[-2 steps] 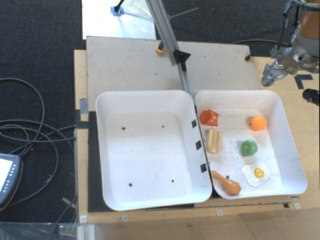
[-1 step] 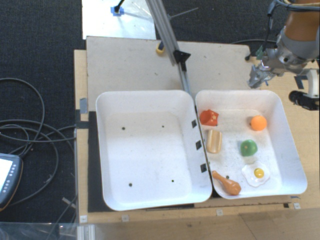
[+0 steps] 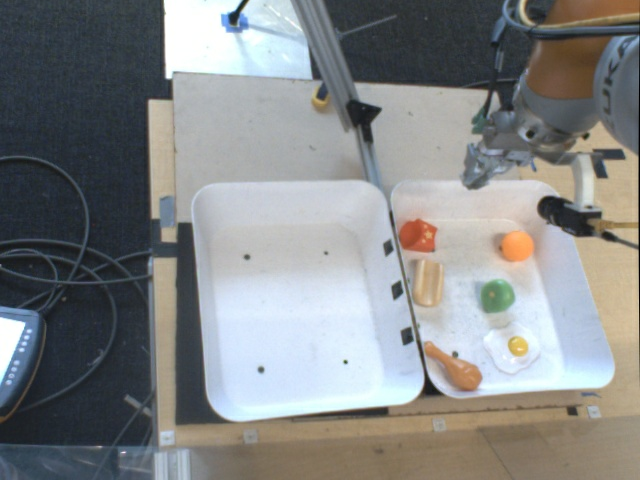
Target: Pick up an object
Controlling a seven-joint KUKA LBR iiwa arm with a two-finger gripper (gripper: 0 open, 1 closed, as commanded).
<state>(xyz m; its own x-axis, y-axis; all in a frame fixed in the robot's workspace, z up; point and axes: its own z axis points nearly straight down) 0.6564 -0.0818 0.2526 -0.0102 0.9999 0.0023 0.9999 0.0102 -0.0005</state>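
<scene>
The right bin (image 3: 585,313) holds several small items. A red piece (image 3: 418,235) lies near its far left corner and an orange ball (image 3: 516,246) near the far right. A tan block (image 3: 428,281) rests by the left wall, with a green round item (image 3: 497,294) to its right. A fried egg toy (image 3: 513,347) and an orange-brown drumstick (image 3: 453,366) lie along the near side. My gripper (image 3: 480,171) hangs over the bin's far rim, above and apart from all of them, with nothing seen in it.
The left bin (image 3: 215,268) sits beside the right one, sharing a divider with black clips (image 3: 397,290). A grey slanted pole (image 3: 335,63) ends near the bins' far junction. A black fitting (image 3: 562,211) sits at the right bin's far right corner. Cables (image 3: 60,268) lie at left.
</scene>
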